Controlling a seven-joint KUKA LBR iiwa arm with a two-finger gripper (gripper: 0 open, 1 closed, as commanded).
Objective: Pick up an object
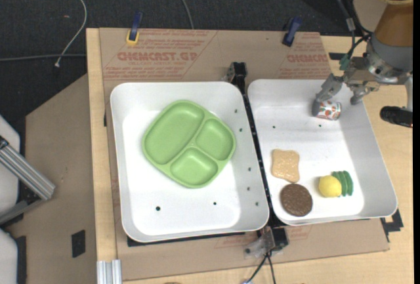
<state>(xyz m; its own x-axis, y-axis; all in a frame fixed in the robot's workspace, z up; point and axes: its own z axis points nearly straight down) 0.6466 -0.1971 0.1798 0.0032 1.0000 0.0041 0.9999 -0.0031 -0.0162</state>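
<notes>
In the right bin [367, 145], several small objects lie: a small grey, white and red object [327, 109] at the far end, a tan toast-like piece [285, 164], a brown round disc [296, 199], and a yellow ball with a green part [335, 185] at the near end. My gripper [342, 96] hangs over the bin's far right part with its fingers spread open. Its left finger [329, 90] stands right above the small grey object, and the right finger [358, 93] is well off to the side. Nothing sits between the fingers.
The left bin [131, 197] holds a green divided plate [189, 143]. A black clamp [237, 71] sits where the two bins meet at the far side. Blue clips [134, 29] hold the cardboard under the bins.
</notes>
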